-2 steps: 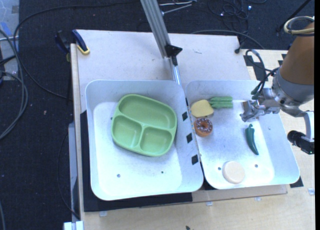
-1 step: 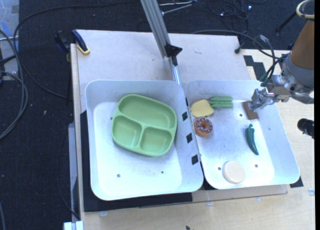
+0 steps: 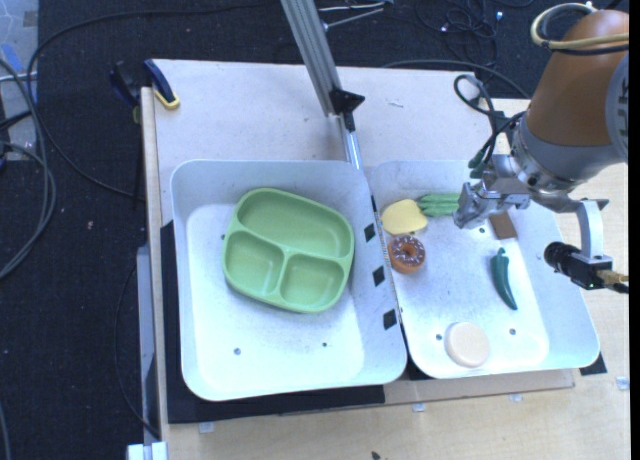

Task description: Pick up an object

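Observation:
My gripper (image 3: 478, 210) hangs low over the back of the right bin (image 3: 570, 333). It is just right of a pale green vegetable (image 3: 436, 204) and just left of a small brown piece (image 3: 504, 227). A yellow lump (image 3: 403, 216) and a brown sprinkled donut (image 3: 406, 253) lie near the bin's left wall. A dark green pepper (image 3: 503, 279) lies to the right of the middle. A cream round disc (image 3: 467, 343) sits near the front edge. I see nothing held in the gripper.
The left bin (image 3: 210, 348) holds a light green three-compartment plate (image 3: 290, 250). A slanted metal pole (image 3: 315, 38) comes down to the gap between the bins. Cables run over the dark floor behind the bench.

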{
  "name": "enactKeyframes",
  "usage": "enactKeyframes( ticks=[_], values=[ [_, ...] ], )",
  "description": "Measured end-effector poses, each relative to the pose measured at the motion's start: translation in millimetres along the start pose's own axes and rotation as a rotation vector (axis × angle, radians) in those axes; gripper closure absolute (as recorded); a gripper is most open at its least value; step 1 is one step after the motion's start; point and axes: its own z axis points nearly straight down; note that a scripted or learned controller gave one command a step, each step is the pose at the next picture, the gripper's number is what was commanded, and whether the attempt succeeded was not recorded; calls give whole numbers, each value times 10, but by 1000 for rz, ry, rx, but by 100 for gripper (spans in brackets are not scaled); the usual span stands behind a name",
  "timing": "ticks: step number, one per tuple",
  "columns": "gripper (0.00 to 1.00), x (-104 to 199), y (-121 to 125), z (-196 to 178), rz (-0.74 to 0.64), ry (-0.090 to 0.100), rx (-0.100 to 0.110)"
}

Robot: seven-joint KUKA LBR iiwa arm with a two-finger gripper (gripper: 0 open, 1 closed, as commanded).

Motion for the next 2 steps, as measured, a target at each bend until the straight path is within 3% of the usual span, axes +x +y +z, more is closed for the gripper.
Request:
enactKeyframes(
  ticks=[2],
  values=[
    [100,996,222,175,1,-1,0]
  ],
)
